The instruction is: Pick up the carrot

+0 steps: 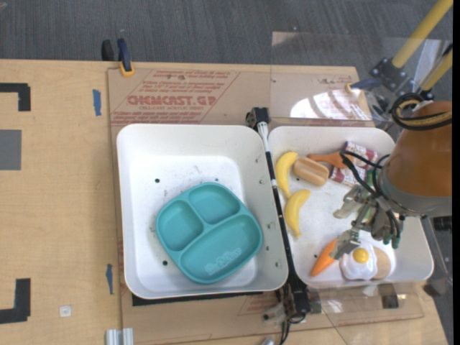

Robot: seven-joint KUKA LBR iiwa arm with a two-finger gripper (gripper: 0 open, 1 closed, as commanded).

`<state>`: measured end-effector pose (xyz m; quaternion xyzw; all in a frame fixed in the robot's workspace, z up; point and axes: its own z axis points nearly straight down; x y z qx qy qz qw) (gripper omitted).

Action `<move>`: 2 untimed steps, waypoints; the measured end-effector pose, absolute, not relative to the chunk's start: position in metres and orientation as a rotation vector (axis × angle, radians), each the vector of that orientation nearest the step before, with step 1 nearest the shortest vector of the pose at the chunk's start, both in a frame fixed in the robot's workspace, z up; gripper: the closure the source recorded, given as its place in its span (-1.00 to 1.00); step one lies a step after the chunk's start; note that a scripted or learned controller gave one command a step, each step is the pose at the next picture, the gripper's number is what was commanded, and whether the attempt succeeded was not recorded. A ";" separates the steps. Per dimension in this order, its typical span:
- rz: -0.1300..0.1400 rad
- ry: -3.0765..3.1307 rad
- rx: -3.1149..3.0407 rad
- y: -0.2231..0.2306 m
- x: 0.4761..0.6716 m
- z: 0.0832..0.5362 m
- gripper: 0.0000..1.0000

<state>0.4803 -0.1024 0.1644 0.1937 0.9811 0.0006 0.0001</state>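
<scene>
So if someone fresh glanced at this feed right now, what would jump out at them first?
Probably the teal divided plate lying alone in the left bin. Then the clutter in the right bin: two bananas by its left wall, the carrot near the front edge beside a fried egg, with the gripper low just above them.

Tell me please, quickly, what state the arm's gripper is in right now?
Gripper: down at the green top of the small orange carrot in the right white bin; open or shut cannot be told.

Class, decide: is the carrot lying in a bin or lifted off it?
Lying in the bin: the carrot rests on the right bin's floor, beside the fried egg.
</scene>
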 end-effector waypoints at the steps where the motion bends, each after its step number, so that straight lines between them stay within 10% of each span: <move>1: 0.003 3.122 0.388 -0.093 0.479 0.105 -1.00; 2: 0.002 3.132 -0.108 -0.107 0.483 0.091 -1.00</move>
